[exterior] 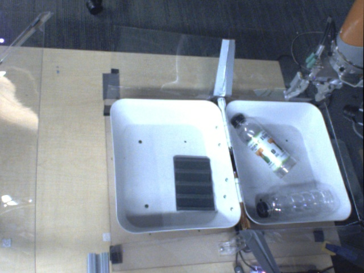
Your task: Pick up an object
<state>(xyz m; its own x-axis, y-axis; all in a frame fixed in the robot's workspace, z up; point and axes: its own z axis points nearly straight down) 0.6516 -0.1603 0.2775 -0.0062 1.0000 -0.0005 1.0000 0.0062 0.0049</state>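
Camera view, bench from above at a slant. Item: wooden bench top (62, 152), pale, bearing two shallow white bins side by side with rims touching along the middle. Item: left bin (131, 124), holding one dark ribbed rectangular block (194, 183) lying flat toward the bin's near right part, well apart from the walls on its left. Item: right bin (318, 124), holding two bottles. Item: clear plastic bottle with a dark cap and a white, green and orange label (263, 145), lying on its side, slanted, cap toward the bin's far left corner, base toward the middle. Item: second clear bottle, ribbed, unlabelled, dark cap (293, 201), lying on its side along the near wall, cap pointing left; near the labelled bottle's base but apart from it. Item: grey metal bar (224, 67) running away from the junction of the two bins. Item: arm with orange band (351, 30) at upper right. Item: gripper (314, 83), raised outside the right bin beyond its far right rim, nothing seen between its parts; whether it is released or clenched cannot be told. Both bottles and the block lie untouched.
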